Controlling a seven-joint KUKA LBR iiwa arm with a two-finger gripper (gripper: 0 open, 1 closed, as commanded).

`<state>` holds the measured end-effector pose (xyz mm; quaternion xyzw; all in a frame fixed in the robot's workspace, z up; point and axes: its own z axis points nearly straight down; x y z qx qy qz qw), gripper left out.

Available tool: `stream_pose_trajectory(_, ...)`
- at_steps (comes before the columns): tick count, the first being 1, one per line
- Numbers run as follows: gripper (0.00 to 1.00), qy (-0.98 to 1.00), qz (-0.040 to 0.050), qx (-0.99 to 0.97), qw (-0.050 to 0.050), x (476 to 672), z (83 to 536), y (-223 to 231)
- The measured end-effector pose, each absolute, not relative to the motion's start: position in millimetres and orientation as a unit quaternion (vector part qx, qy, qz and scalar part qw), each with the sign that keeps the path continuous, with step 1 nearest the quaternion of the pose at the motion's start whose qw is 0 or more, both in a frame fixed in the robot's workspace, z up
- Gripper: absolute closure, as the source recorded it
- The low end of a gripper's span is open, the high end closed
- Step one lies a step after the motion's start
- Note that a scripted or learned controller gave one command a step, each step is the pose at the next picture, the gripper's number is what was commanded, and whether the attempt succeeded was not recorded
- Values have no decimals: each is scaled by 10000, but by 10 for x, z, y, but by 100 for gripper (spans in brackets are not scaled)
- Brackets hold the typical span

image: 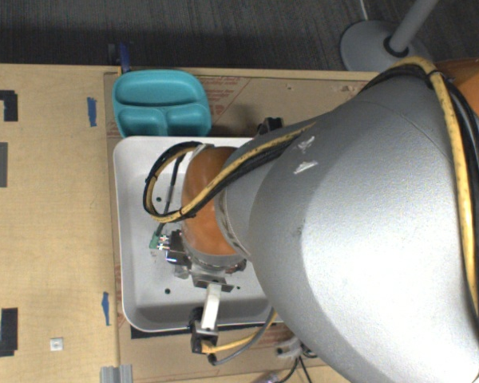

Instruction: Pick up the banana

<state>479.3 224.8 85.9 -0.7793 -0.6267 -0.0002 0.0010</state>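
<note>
So the arm (pixel 359 214) comes in from the right and covers most of the scene. Its orange band (pixel 201 202) and wrist sit right over the middle of the white bin (pixel 134 214). The gripper (pixel 210 271) hangs under that wrist, pointing down into the bin. From this angle I honestly can't tell whether it's released or clenched, or whether it's got anything.

Same story with the banana. The bare strip of bin floor along the left and the near-left corner is just plain white, so my guess is the banana is hidden under the wrist or somewhere under the arm further right. That's a guess, nothing more.

That matters because the next move depends on which way the banana lies from the gripper and how its long axis runs, and neither can be read here. If it really is straight below, the closing direction should go across the banana's narrow side, not along its length.

There's also a teal tray (pixel 161 102) on the worktop (pixel 48 214), just past the bin's far edge and out of the way.
</note>
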Motion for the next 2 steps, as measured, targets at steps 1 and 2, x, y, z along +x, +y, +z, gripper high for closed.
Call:
stream_pose_trajectory(1, 100, -6259, -5, -7799, 12, 4794, 956, 2253)
stream_pose_trajectory(2, 100, -6255, -5, -7802, 14, 4793, 1051, 2257)
